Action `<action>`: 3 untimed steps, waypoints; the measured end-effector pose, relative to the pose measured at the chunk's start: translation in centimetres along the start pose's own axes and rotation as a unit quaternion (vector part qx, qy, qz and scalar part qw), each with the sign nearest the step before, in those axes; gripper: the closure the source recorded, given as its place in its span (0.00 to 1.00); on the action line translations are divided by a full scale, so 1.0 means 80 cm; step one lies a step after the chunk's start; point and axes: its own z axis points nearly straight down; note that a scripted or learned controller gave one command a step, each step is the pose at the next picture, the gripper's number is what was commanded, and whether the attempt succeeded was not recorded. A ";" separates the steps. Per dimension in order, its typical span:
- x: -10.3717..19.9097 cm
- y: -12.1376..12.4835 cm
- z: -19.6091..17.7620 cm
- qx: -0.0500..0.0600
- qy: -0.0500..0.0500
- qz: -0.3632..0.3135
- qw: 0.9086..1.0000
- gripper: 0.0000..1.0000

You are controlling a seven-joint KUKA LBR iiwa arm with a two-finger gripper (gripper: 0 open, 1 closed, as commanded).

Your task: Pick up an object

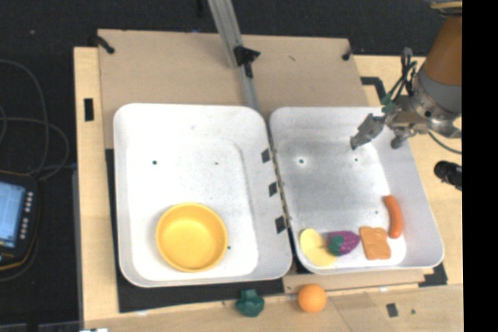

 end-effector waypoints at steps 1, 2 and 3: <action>0.000 0.000 0.000 0.000 0.000 0.000 1.000 0.00; 0.006 -0.007 0.075 0.003 0.000 0.001 1.000 0.00; 0.002 0.002 0.147 0.003 0.000 0.002 1.000 0.00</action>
